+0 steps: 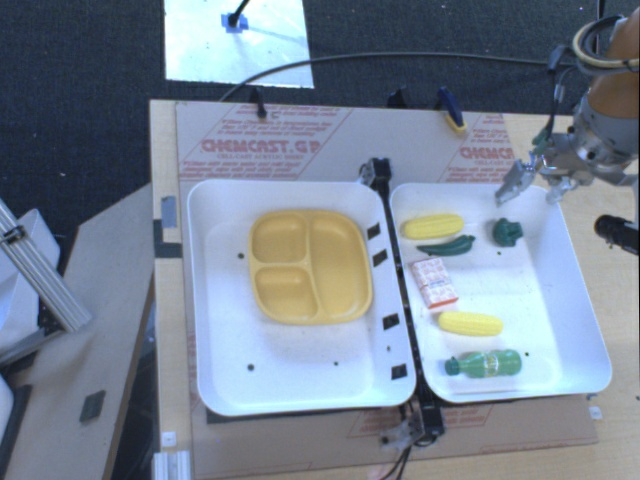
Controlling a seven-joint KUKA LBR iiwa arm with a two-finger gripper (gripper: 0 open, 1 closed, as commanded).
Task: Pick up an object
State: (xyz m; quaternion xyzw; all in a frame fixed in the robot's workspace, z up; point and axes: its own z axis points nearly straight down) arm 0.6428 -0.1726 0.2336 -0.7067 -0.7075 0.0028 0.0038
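Observation:
My gripper (533, 184) hangs over the back right edge of the right bin (575, 308), fingers spread open with nothing between them. Just below it, toward the front, sits a small dark green object (506, 232). Further left in that bin lie a yellow corn-like piece (432, 227) and a green pepper-like piece (447, 246). A small red and white box (434, 282), a second yellow piece (469, 323) and a green bottle (484, 364) lie toward the front.
The left bin (215, 368) holds a yellow divided plate (309, 267). Black clips (390, 320) run along the seam between the bins. A blue clamp (451, 109) and a cable sit on the board behind the bins.

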